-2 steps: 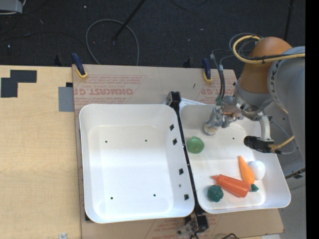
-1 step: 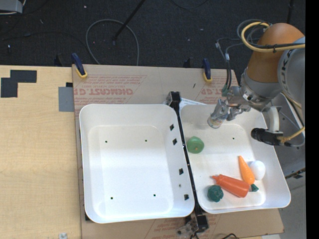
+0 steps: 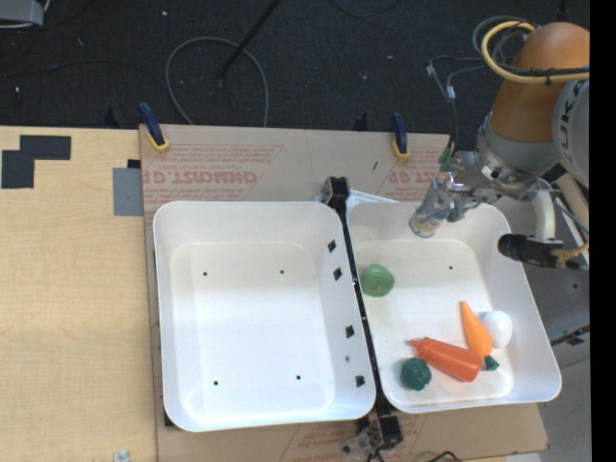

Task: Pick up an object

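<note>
The right bin (image 3: 525, 287) holds a green round fruit (image 3: 376, 280) near its left wall. Toward its front right lie two orange carrots (image 3: 449, 357) (image 3: 475, 328), a dark green lump (image 3: 416, 374) and a white ball (image 3: 499, 327). My gripper (image 3: 425, 222) hangs over the bin's back rim, well behind all of these, pointing down and left. Nothing shows between its fingers.
The left bin (image 3: 173, 287) sits beside the right one, with a black divider strip (image 3: 346, 287) between them. Both stand on cardboard held by two clamps (image 3: 152, 128) (image 3: 398, 135). A wooden bench top (image 3: 67, 296) lies to the left. Cables run across the dark floor behind.
</note>
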You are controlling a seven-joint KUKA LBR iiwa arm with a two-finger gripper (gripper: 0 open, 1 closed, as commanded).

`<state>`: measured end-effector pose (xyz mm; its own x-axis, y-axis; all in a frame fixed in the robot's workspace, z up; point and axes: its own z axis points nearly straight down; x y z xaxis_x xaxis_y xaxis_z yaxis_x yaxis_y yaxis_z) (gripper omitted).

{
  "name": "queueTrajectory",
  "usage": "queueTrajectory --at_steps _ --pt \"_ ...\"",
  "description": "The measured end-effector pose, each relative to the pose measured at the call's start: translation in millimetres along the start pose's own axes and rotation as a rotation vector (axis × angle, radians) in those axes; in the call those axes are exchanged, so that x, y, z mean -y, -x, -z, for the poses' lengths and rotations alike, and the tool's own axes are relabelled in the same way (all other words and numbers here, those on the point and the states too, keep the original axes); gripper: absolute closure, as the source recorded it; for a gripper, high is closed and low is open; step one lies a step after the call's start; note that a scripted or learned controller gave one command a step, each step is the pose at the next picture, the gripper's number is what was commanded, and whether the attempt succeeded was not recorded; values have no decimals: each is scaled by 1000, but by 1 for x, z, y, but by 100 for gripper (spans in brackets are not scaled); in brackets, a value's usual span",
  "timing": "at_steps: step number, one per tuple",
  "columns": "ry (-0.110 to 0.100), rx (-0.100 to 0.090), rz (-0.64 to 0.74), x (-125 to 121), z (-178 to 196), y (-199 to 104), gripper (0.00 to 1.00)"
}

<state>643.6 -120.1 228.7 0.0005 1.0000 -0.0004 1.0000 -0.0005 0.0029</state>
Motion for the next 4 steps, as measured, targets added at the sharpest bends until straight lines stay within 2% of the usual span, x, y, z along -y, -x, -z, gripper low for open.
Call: queueTrajectory --at_steps 1,2,4 --pt "1 0 0 -1 53 1 100" --pt "-4 -1 3 6 33 -47 100" --pt "-4 -1 4 28 34 -150 100"
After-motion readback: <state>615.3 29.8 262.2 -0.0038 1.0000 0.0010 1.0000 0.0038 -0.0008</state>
